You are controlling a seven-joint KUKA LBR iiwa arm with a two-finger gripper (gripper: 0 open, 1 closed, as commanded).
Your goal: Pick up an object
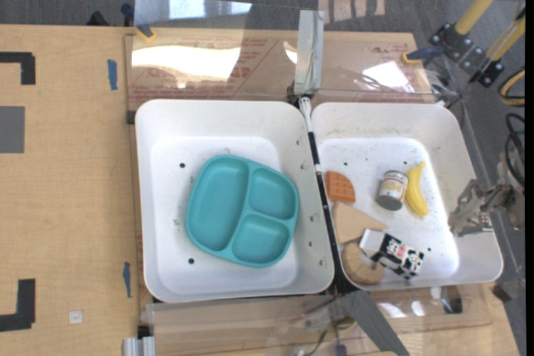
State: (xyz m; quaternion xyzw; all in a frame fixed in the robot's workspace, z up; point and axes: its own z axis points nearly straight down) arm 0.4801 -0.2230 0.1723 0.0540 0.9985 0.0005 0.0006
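Yellow banana (416, 188) near your right bin's (442, 122) right wall runs far-to-near, curved; gripper (472, 210) fingers: cannot tell.

i see a teal plate (242, 211), yellow banana (415, 188), orange waffle (340, 188), black-and-white cow-patterned toy (399, 255), white bins (158, 137)

1. The left bin (158, 129) holds a teal divided plate (242, 210).
2. The right bin (367, 125), touching the left bin, holds a small can (390, 188).
3. Just right of the can lies a banana (415, 188).
4. Left of the can: an orange waffle piece (340, 187).
5. Below the can: a black-and-white toy (395, 253) and tan wooden pieces (357, 239).
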